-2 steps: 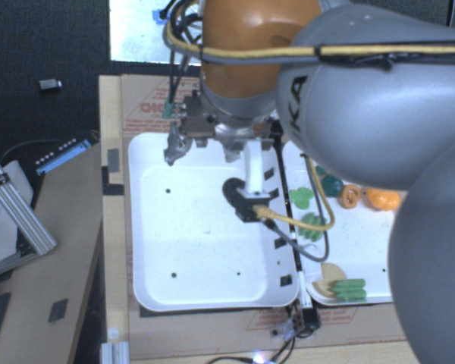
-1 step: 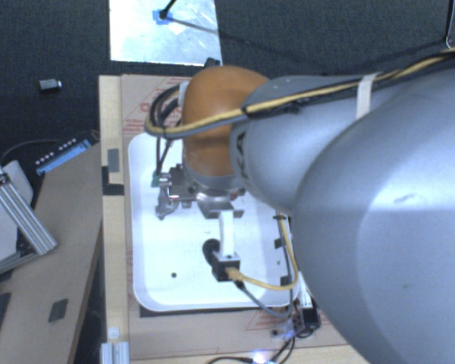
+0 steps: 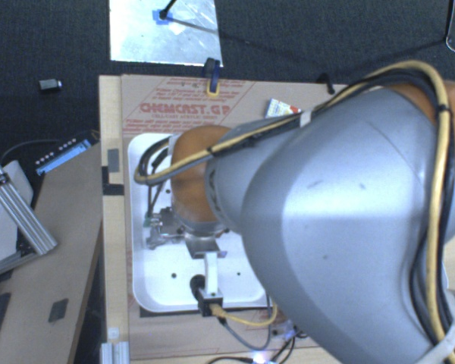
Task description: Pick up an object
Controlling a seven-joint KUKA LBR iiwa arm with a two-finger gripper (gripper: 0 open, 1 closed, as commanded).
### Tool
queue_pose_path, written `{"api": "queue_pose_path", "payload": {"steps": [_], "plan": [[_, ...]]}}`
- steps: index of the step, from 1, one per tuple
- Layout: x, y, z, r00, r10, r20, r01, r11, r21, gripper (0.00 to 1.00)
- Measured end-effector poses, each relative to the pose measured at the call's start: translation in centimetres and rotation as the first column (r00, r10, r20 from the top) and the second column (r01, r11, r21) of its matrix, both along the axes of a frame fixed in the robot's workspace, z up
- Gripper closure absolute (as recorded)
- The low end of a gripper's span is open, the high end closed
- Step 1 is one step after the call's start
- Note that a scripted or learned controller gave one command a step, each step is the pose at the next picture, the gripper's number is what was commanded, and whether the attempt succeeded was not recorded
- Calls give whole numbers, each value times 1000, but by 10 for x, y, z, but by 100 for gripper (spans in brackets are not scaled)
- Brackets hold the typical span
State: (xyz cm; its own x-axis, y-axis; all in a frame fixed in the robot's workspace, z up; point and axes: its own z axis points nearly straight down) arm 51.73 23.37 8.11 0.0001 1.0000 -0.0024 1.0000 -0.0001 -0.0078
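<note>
The arm [image 3: 349, 203] reaches in w/ its orange band [image 3: 193, 177] directly above the pincer [image 3: 183, 237], which hangs low over the white bin [image 3: 163, 290]. The step in hand looks like the reach or descent for a grasp, i.e. early in the task. The wrist blocks the view straight down, so whether the pincer is released or clenched can't be told, and nothing is seen held in it. The object to pick can't be placed either: the bare bin floor just beside and below the pincer carries only small dark dots, prob. holes, and whatever sits directly under the pincer is covered by the wrist.

Next move, as a judgement: it needs the pincer centred on one item and low enough to close on it, then a straight lift clear of the bin wall.

Writing: beyond the pincer, a cardboard sheet [image 3: 186, 106] on the worktop [image 3: 61, 226] reads "CHEMCAST GP" in red caps; the smaller red lines above it are too fine to read. A blue-and-yellow clip [image 3: 211, 78] sits at the sheet's far edge. A small packet [image 3: 280, 109] w/ a white, yellow and red label lies further off; its text is illegible
</note>
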Motion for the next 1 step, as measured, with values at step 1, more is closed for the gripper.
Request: {"api": "queue_pose_path", "payload": {"steps": [1], "plan": [[3,0,16,1000,0,7,0,1000,3,100]]}}
